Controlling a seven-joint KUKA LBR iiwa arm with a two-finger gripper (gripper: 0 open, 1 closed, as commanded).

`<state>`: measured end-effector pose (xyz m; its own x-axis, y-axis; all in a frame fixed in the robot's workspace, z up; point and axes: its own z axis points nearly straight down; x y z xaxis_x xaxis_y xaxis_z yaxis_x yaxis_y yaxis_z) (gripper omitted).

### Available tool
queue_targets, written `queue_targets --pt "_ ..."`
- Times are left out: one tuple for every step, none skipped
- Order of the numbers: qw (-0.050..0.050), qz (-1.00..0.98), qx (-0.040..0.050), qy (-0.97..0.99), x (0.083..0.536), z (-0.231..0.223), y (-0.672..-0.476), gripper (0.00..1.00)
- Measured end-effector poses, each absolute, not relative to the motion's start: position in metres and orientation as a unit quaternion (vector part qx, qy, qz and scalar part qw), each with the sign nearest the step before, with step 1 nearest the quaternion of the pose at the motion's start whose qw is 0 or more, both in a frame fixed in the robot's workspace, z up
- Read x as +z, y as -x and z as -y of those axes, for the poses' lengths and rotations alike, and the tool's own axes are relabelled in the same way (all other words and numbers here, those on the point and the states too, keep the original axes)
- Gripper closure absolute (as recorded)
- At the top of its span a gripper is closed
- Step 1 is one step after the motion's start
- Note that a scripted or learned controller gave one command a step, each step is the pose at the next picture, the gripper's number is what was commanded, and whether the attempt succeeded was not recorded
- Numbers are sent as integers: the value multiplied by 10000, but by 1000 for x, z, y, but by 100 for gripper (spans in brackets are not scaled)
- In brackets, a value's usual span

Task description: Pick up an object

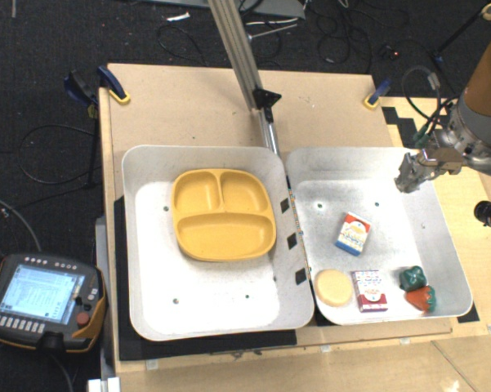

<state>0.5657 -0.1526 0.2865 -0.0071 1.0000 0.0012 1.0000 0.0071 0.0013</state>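
In the camera view, the gripper (410, 175) is hanging over the far right edge of the right bin (343, 166), above bare floor of the bin, and nothing is visible under it. Whether it is open or closed, I cannot tell from this slant.

The nearest candidate for picking is the small blue and white carton (353, 233), which is lying flat near the middle of the right bin. I am judging it light and fairly stiff, but its thin card walls may be giving way under a hard squeeze. Its long axis is running from the near edge of the bin toward the far edge, tilted a little to the right, so the best hold is across its two long sides.

Along the near edge are lying a round tan piece (333, 287), a red and white carton (369, 291) just beside it, and a green toy (412, 278) touching a red toy (421, 298) in the near right corner.

The left bin (147, 219) is carrying a yellow divided plate (224, 215) in its middle.
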Motion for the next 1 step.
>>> queue_targets --pt "-6 -7099 6 -7043 287 99 -572 100"
